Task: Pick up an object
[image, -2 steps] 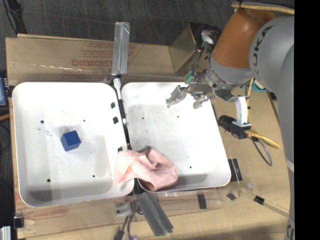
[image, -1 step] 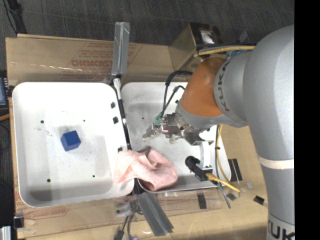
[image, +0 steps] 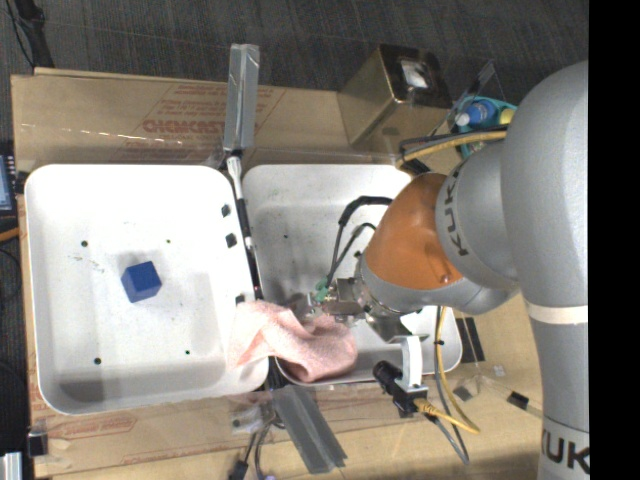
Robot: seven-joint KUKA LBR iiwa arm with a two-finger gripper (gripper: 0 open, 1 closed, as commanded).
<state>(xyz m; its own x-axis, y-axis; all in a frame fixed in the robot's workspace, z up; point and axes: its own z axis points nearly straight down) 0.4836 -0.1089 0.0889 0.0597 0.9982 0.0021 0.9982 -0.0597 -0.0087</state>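
The arm (image: 520, 218) runs off the right edge, so its base is cut away. Its orange band and wrist cover much of the right bin (image: 300, 198), hiding that bin's right wall and part of its floor. The end effector (image: 325, 308) lies under the wrist, with its fingers too hidden to read. The pink cloth (image: 290, 343) covers the bins' near rims where they meet; whatever lies beneath it is unseen.

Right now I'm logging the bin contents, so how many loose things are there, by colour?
Blue: 1, the blue cube in the left bin.
Pink: 1, the pink cloth draped over the wall between the left bin and the right bin.
Total: 2.
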